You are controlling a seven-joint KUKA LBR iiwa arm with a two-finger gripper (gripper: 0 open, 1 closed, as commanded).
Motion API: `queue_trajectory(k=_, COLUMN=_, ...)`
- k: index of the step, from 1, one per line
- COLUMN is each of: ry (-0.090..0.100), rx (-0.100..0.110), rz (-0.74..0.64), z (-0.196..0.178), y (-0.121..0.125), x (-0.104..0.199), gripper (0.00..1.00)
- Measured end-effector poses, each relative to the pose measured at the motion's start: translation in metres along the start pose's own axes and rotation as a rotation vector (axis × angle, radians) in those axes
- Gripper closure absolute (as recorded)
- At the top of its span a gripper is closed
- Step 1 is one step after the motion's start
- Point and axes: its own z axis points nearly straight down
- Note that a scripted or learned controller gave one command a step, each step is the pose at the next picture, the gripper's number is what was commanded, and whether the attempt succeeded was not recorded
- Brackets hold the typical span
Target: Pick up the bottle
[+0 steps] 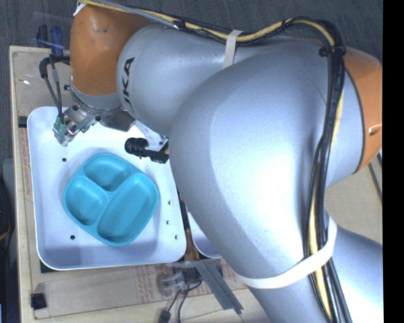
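Observation:
My gripper [67,128] hangs over the far left corner of the left white bin [44,200], just above the bin floor. It is small and partly blurred against the white. A blue three-compartment plate [111,197] lies in the middle of that bin, in front of and to the right of the gripper, and is apart from it. The grey arm [256,153] with its orange band [94,49] stretches across the view from the right and hides most of the right bin.
A sliver of the right bin's rim [196,244] shows under the arm. The bench's wooden edge [17,113] runs along the left, with dark carpet beyond. Cables and a bracket [182,281] sit at the bench's front edge.

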Motion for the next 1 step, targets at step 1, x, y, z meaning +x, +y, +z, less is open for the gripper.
queue_trajectory(k=1, ry=0.0, rx=0.0, rz=-0.007, z=-0.0093, y=0.0011, x=0.0014, gripper=1.0)
